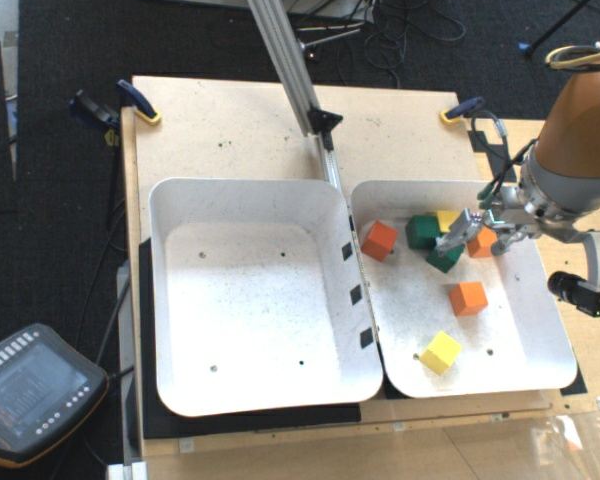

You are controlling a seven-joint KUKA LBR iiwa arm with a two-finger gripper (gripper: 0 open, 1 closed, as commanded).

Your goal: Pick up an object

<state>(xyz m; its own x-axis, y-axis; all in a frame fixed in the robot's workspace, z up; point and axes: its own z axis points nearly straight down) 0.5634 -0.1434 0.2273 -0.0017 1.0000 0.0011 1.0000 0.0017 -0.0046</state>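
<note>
Where the gripper (467, 230) reached down into the right bin (540, 368), lay over a cluster of blocks at the bin's far side: a green block (421, 232), a yellow piece (448, 219) just behind it, a darker green piece (444, 260) in front, and an orange block (483, 241) close against the metal fingers. Could not tell how far apart the fingers stood, nor whether any block sat between them. Farther out from the cluster, still in the right bin: an orange cube (380, 240) toward the left wall, another orange cube (468, 298) nearer the middle, a yellow cube (441, 352) toward the near rim. Beyond the left wall, touching side by side, the left bin (180, 388). Above the cluster, toward the right, the grey arm (570, 158) with its orange band.
</note>
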